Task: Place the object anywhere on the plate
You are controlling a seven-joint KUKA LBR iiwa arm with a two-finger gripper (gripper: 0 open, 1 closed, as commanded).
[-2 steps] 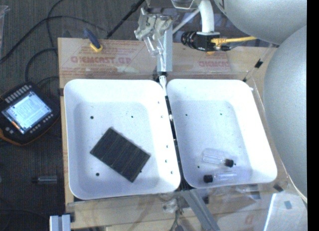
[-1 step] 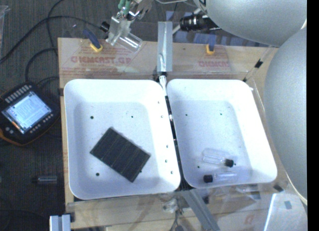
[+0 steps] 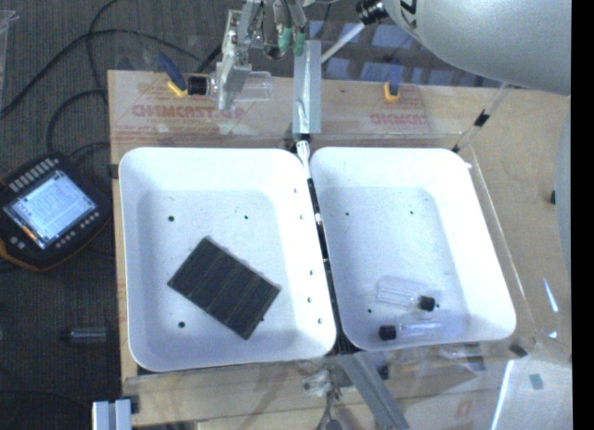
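Honestly, I cannot tell how my gripper (image 3: 243,84) stands; it hangs at the bench's far edge, beyond the left bin (image 3: 139,233), and I see nothing in it. The objects lie well apart from it, in the right bin (image 3: 464,233) near its front: two small clear vials with black caps, one (image 3: 403,293) just behind the other (image 3: 408,331). They look light, hard, slippery and prone to rolling, so I would pinch one across its middle. The dark plate (image 3: 224,287) sits in the left bin.

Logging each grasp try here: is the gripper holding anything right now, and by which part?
The gripper seems to carry a clear vial above the bench, but which part it grips cannot be told.
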